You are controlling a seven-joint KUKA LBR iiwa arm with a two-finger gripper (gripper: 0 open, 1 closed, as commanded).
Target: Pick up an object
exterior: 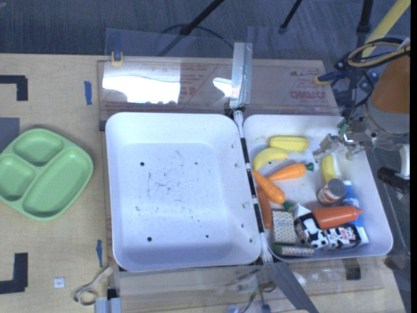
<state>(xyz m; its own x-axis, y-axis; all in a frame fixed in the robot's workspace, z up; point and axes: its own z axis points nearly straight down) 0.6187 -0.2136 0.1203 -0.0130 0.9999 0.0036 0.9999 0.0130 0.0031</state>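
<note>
The right bin (381, 194) holds a heap of toy food. Two yellow bananas (288, 143) lie at its far side, with two orange carrots (287, 172) just below them. A yellow lemon (329, 167) sits beside a small can (332, 191). Nearer the front lie a red-orange bottle (335, 215), a cow-patterned carton (322, 237) and a checkered packet (282, 225). My gripper (335, 143) hangs over the bin's far right corner, just above the lemon, and the arm's orange band (394, 90) is above it. Nothing visible sits between its tips.
The left bin (176, 181) stands alongside, its floor scuffed. A green divided plate (42, 173) rests on the bench at far left. Scissors (91, 289) lie near the front left corner. Clear panels stand behind both bins.
</note>
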